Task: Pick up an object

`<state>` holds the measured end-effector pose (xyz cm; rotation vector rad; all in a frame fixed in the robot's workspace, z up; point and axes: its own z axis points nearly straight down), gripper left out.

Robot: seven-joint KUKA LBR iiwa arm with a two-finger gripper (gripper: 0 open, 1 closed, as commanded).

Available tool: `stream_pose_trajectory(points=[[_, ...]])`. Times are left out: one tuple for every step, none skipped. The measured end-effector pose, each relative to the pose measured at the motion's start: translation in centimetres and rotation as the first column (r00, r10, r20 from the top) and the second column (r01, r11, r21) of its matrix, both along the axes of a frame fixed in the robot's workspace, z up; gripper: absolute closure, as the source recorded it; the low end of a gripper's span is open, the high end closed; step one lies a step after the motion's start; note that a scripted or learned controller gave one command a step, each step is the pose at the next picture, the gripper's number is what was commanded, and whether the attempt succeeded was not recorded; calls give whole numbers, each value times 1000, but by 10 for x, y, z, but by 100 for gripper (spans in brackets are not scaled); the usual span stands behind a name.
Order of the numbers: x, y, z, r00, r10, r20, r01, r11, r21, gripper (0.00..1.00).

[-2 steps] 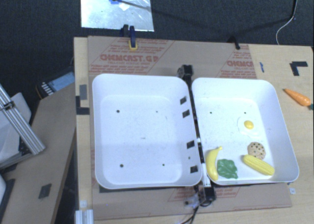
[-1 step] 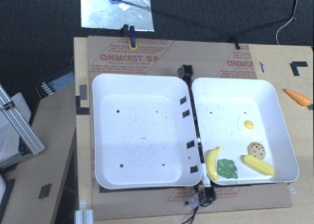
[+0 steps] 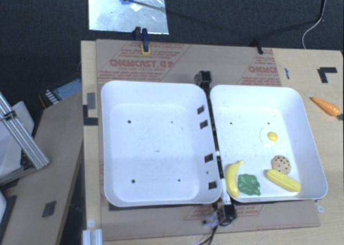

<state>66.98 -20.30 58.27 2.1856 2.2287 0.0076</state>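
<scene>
The right bin [image 3: 298, 110] holds several toy foods near its front. A yellow banana [image 3: 232, 178] lies at the front left, with a green leafy piece [image 3: 249, 185] touching it on the right. A brown cookie [image 3: 280, 163] sits just above a yellow corn cob [image 3: 283, 180]. A fried egg [image 3: 271, 136] with a yellow yolk lies further back on the right side.
The left bin [image 3: 115, 99] sits beside the right one, joined by black clips [image 3: 208, 158]. An orange carrot [image 3: 327, 106] lies on the bench outside the right bin. A metal sheet [image 3: 128, 1] lies at the back, and an aluminium rail [image 3: 21, 139] stands at the left.
</scene>
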Motion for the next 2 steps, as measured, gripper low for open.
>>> stream_pose_trajectory(points=[[0,1,12,1000,5,4,-5,1000,-2,100],[0,2,24,1000,9,8,-9,1000,-5,100]])
